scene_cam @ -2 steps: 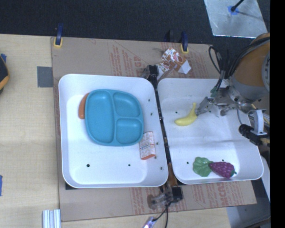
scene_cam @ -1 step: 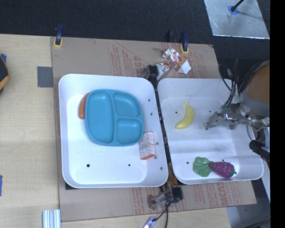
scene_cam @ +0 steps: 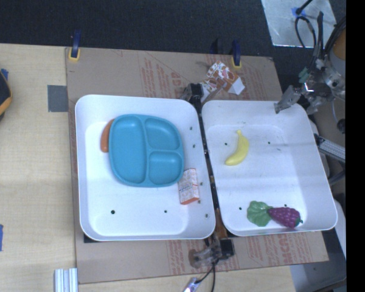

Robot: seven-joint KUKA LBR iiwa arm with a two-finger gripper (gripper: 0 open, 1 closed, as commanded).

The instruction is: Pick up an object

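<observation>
Two white bins sit before me: the left bin [scene_cam: 94, 163] holds one blue divided plate [scene_cam: 147, 149] and one small carton [scene_cam: 189, 186]; the right bin [scene_cam: 304, 169] holds one yellow banana [scene_cam: 238, 148] and one grape bunch [scene_cam: 274, 215]. My claw [scene_cam: 290, 97] hovers at the right bin's far rim, well apart from the banana; its state I cannot tell.

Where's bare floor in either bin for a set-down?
Right bin: wide bare stretch between banana and grapes, plus its right side. Left bin: bare front strip below the blue plate; crowded around the plate, carton at its corner.
</observation>
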